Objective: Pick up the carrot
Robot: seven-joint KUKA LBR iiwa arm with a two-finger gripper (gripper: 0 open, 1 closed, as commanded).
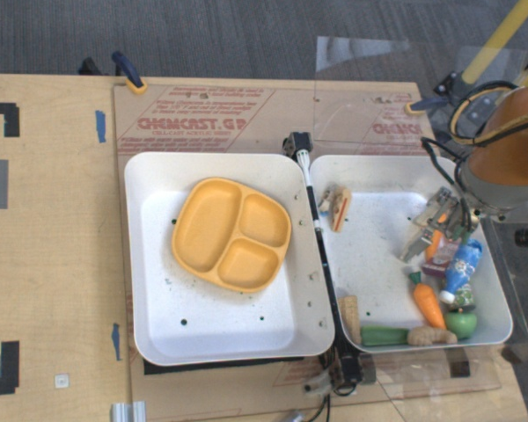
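Observation:
The carrot [428, 305] is orange with a green stub at its upper end. It lies at a slant near the right side of the right bin [370, 262], toward the front. My gripper [429, 238] hangs low over the bin's right part, just up and behind the carrot and apart from it. A small orange item [436, 245] sits right by the gripper tip, and I cannot make out whether it is touched. The arm's orange band [509, 148] is above it at the right edge.
A blue bottle [463, 266], a green apple [462, 324], a green cucumber [385, 334] and a tan piece [428, 336] crowd around the carrot. A hot-dog-like item [337, 207] lies at the bin's back left. The left bin [150, 262] bears a yellow divided plate [231, 234].

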